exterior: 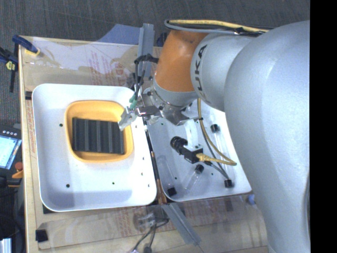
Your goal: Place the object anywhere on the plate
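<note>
A yellow plate with a dark ribbed centre lies in the left white bin. My gripper hangs over the plate's right rim, close to the wall between the two bins. A small green piece shows just above the gripper's tip, against the wrist. Whether it is gripped is not visible. The orange band and the grey arm hide most of the right bin.
Small black studs sit in the right bin's floor, and a clear, glassy item lies near its front. A blue-handled tool rests at the bench's back left corner. A small screen stands off the left edge.
</note>
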### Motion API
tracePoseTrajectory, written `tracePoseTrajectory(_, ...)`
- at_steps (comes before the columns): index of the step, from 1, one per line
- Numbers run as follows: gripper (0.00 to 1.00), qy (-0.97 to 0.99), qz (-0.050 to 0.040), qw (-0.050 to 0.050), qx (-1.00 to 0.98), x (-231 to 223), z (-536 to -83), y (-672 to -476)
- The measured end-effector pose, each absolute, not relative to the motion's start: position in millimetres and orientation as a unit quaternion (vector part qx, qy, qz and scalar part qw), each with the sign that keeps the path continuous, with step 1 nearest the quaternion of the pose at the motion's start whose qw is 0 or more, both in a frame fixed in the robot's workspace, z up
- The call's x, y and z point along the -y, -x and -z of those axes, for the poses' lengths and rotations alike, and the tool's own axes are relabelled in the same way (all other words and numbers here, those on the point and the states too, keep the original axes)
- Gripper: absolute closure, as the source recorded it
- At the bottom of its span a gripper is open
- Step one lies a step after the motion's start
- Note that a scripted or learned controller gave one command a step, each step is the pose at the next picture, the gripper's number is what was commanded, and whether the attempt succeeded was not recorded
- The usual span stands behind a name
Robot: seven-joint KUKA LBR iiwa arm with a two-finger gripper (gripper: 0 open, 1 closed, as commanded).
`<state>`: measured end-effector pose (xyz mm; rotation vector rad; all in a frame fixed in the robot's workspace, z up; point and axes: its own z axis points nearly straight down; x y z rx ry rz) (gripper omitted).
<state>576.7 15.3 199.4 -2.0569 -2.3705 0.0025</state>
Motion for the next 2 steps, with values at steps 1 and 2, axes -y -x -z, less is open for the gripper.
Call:
tracePoseTrajectory(1,0.0,0.631,0.0,0.0,0.776,-27.4,-191.4,-590.4)
tracePoseTrajectory(2,0.0,0.566,0.0004,0.0,0.825,-55.6,-192.1,-604.3)
